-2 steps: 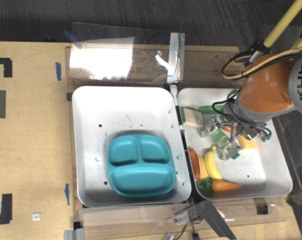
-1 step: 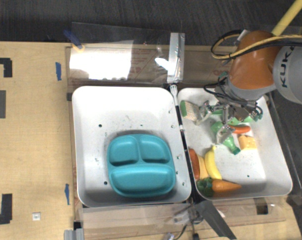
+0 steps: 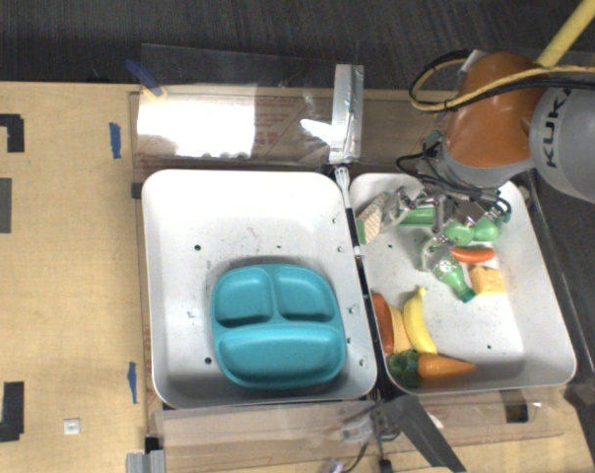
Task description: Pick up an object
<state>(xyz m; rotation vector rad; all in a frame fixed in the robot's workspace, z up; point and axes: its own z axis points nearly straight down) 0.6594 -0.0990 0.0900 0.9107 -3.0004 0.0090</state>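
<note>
Orange-banded arm low over the right bin's far half; you can't tell from here what the tool has hold of.

You'll see the gripper point(image 3: 443, 235) down among a cluster of toy food in the right bin point(image 3: 534, 363): green pieces point(image 3: 467, 233), a red-orange piece point(image 3: 472, 255) and an orange block point(image 3: 489, 280) just beside it. Whether anything sits in its grasp, or how wide it stands, cannot be told. Nearer you, a banana point(image 3: 419, 323) lies by the bin's left wall, a carrot point(image 3: 443, 367) at the near edge. Your left bin point(image 3: 179, 215) holds a teal divided tray point(image 3: 276, 325).
</note>
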